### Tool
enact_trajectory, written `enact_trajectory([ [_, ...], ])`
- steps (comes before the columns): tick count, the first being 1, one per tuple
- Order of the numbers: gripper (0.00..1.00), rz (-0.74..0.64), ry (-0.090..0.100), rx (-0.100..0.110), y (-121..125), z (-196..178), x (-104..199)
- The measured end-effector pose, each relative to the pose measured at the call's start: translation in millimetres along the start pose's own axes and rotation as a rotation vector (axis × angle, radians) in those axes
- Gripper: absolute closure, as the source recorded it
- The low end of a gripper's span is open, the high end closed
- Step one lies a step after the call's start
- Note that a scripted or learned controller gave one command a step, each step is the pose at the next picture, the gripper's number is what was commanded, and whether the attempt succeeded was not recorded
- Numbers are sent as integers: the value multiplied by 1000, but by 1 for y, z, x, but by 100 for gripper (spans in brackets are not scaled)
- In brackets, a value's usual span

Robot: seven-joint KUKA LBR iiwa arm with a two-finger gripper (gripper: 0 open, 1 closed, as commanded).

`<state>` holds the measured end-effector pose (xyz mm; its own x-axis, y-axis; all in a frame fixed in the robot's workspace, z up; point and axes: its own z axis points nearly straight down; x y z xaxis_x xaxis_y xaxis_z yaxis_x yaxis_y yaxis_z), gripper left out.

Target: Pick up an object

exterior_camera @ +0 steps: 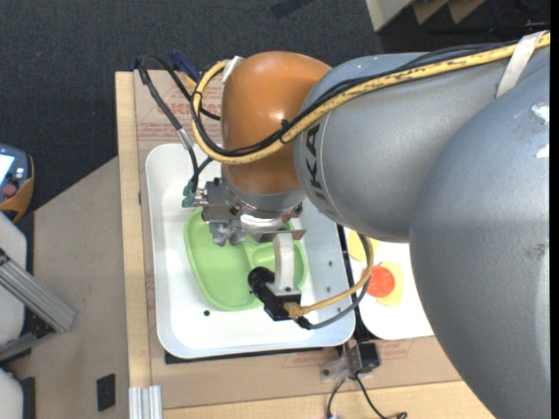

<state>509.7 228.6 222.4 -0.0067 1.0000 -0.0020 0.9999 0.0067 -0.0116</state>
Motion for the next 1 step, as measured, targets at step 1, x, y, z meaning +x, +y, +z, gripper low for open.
enact_trajectory([
  [1,100,4,8,-22,-23,-121,-10],
])
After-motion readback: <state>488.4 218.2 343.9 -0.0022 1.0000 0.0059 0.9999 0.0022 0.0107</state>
